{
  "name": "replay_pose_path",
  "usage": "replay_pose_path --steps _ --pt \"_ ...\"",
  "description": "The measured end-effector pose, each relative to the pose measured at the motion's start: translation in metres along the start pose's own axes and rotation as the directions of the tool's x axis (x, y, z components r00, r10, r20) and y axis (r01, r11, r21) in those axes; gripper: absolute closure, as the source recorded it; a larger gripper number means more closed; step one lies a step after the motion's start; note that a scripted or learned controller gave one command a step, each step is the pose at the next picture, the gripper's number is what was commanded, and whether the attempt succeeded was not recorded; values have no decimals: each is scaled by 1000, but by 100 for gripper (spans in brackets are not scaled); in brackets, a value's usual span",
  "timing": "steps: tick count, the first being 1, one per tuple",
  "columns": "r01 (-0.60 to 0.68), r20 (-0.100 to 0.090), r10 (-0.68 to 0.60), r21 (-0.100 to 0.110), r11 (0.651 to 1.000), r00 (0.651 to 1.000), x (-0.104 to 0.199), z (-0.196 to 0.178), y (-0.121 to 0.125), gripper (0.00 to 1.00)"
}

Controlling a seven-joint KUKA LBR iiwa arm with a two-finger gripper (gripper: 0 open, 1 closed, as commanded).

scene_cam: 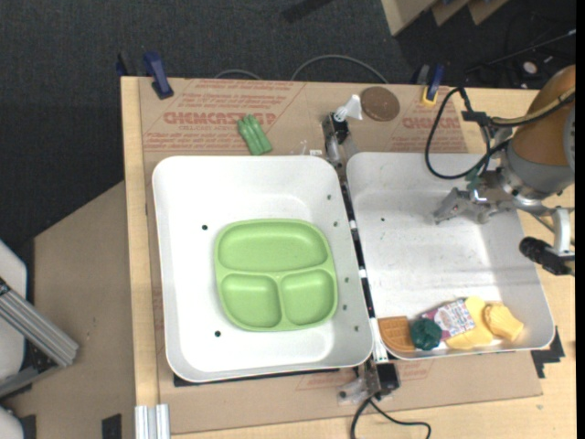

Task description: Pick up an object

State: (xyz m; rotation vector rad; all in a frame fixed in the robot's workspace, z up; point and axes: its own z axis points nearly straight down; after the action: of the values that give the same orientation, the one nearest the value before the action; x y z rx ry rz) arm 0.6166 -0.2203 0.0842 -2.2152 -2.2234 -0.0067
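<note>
Several small objects lie huddled along the near edge of the right bin (402, 245): a brown wedge (393, 332), a dark green piece (425, 335), a pink and white packet (454, 316) and yellow pieces (489, 323). My gripper (466, 208) hangs over the far right part of that bin, well away from this pile. Its fingers are spread open with nothing between them. The grey arm with its orange band (548, 135) comes in from the right.
A green divided plate (274, 274) lies in the left bin (183, 245). On the cardboard behind the bins are a green clip (255, 135), a brown disc (379, 104) and cables. A black part (548, 252) sticks in over the right rim.
</note>
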Motion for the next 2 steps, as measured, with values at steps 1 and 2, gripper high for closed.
replay_pose_path --steps 1,2 --pt "-2 -11 2 21 1000 1000 2 1 50 0" --pt "-5 8 5 -5 1000 1000 -4 -72 41 0"
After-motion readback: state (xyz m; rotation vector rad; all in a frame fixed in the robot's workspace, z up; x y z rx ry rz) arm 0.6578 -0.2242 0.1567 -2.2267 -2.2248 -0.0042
